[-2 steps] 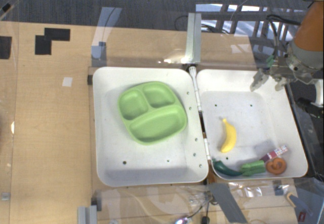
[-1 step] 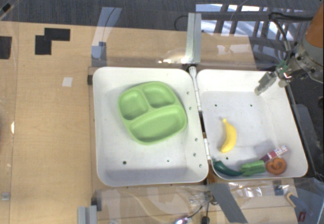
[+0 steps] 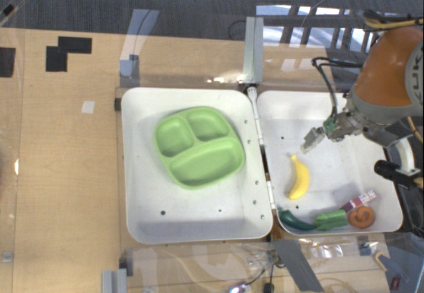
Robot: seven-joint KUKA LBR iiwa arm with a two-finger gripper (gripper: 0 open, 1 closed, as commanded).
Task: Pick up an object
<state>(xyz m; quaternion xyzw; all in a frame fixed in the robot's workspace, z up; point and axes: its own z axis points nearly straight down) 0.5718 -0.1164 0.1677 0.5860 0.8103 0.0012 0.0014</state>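
The gripper (image 3: 317,138) hangs over the upper middle of the right bin (image 3: 285,109), at the end of the grey arm whose orange band (image 3: 387,73) fills the upper right corner. Whether it is open or shut cannot be told from this slanted view, and nothing can be seen held at its tip. Just below it and a little to the left, a yellow banana (image 3: 299,177) lies on the bin floor, curved and roughly upright in the view, apart from the gripper. Along the bin's lower edge lie a dark green vegetable (image 3: 297,221), lying partly over the rim, and a lighter green piece (image 3: 330,219) touching its right end. Beside these, near the lower right corner, sits a round orange-brown object (image 3: 361,217), with a small box with a pink and white label (image 3: 358,201) just above it. The left bin (image 3: 142,219) holds a light green divided plate (image 3: 199,146) with three compartments, tilted slightly and resting near the bin's centre.
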